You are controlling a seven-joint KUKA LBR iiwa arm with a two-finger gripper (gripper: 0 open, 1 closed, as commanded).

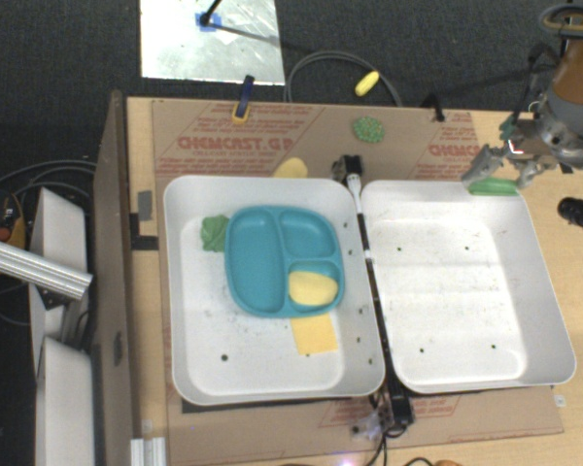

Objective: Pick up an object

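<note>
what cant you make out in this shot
- Tool, camera view: too small and blurred against the right bin's rim to show if it grips the green piece.
- Green object: partly tucked behind the blue tray.
- Yellow square: top edge under the tray.

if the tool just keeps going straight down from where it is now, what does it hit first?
Probably the green flat piece on the far rim of the right bin: it lies right under the tool. Height above it is unclear from this slanted view.
</note>
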